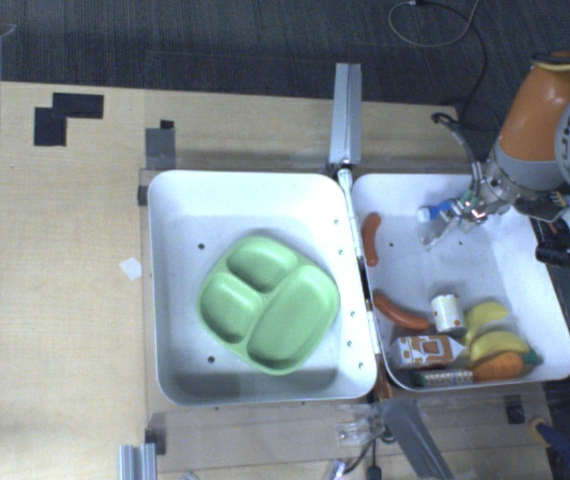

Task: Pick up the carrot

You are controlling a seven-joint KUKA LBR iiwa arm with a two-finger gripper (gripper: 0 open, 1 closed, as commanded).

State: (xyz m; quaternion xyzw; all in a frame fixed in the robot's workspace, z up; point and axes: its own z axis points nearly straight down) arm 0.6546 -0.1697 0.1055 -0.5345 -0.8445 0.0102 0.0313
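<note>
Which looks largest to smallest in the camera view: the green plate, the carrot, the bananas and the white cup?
1. Green plate, by far the largest.
2. Bananas, the pair taken together.
3. Carrot, partly hidden by the bananas, so its full size is unsure.
4. White cup, close to the carrot's visible part; this order is uncertain.

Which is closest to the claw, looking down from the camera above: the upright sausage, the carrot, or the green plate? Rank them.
From the claw:
1. Upright sausage, by the right bin's left wall.
2. Carrot, right bin's near corner.
3. Green plate, in the left bin.
</note>
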